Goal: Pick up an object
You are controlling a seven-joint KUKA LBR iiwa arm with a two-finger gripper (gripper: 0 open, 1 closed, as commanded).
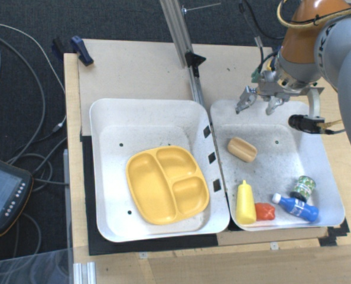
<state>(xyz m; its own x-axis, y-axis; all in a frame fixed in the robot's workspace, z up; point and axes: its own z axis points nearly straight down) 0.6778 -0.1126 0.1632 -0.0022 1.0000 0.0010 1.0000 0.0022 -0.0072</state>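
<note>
Gripper poised above the far edge of the right bin, nothing between its fingers.

The gripper (pixel 259 102) hangs with its jaws spread apart and bare over the far edge of the right bin (pixel 323 158). The nearest candidate, a tan bread roll (pixel 242 149), lies toward the bin's middle, just nearward and slightly left of the jaws, its long axis running roughly left-far to right-near. A yellow mustard bottle (pixel 245 202), red block (pixel 265 211), blue bottle (pixel 296 207) and small green can (pixel 304 186) crowd the near edge, farther from the jaws. A yellow divided plate (pixel 166 184) sits in the left bin (pixel 104 158). The roll probably needs the shortest descent.
</note>
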